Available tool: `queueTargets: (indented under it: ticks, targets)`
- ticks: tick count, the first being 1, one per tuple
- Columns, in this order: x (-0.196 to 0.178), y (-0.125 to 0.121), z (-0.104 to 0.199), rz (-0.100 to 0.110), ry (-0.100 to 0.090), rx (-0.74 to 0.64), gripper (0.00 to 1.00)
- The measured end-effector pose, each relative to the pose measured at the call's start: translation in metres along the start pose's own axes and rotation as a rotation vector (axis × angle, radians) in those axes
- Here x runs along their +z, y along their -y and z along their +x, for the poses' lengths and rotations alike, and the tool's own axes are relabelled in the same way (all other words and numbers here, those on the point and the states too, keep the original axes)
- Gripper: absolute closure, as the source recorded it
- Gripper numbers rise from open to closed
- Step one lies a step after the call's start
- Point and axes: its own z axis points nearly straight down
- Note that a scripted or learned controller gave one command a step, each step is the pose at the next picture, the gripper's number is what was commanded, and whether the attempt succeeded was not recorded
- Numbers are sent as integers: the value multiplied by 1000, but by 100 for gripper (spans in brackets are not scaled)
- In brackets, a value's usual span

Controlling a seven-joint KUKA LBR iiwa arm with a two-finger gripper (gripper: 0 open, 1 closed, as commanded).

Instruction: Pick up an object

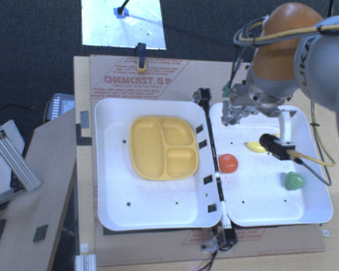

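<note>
In the right bin (271, 208) lie a red-orange ball-like object (228, 163), a yellow banana-shaped piece (255, 147) and a green lumpy object (294, 180). My gripper (231, 116) hangs over the far left corner of this bin, above and behind the red object and apart from all three. A black and white attachment on the wrist sticks out to the right, just above the yellow piece.
The left bin (113, 208) holds a yellow sectioned tray (163, 147). A black-clipped divider (211, 157) runs between the bins. Cardboard (141, 78) lies beneath them, with a shiny sheet (121, 16) behind. The arm's grey body and orange band (282, 38) loom over the right bin's far side.
</note>
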Motion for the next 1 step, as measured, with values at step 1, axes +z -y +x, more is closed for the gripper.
queueTargets:
  ticks: [1]
  targets:
    - [15,23,51,3,0,0,100]
